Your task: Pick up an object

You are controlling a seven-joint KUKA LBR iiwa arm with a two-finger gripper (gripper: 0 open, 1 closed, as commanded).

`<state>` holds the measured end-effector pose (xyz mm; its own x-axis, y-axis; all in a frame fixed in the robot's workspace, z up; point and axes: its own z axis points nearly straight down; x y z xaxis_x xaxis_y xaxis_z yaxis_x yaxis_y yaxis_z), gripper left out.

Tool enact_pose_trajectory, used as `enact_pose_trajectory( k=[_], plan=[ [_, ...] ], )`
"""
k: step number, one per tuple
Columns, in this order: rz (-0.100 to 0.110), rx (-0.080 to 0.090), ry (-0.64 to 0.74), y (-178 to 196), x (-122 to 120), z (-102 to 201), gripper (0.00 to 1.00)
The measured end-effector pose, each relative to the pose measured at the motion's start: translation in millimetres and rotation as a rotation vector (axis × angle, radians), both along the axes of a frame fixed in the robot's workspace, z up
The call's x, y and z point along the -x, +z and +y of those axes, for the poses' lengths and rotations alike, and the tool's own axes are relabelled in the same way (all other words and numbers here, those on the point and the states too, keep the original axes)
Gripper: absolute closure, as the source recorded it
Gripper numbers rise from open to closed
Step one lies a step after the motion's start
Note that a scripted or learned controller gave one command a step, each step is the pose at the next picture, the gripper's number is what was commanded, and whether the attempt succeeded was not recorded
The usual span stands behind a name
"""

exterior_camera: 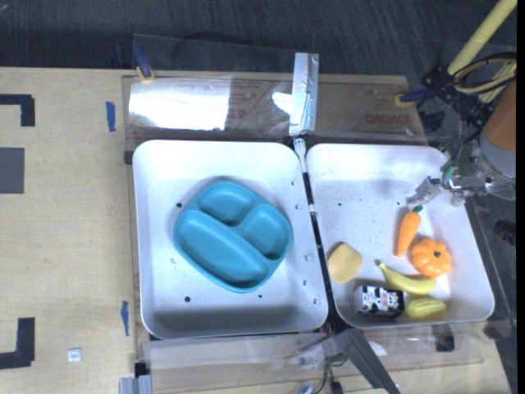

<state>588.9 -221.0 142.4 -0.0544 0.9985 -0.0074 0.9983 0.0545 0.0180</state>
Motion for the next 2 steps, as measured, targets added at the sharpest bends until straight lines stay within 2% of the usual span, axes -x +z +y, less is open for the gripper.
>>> enact_pose_trajectory(
  k=[1, 2],
  plan=[
    [-0.018, 0.005, 0.015, -2.0, -3.1, 0.7, 0.00],
    [-0.026, 0.009, 0.014, -3.5, -1.9, 2.7, 0.00]
  ],
)
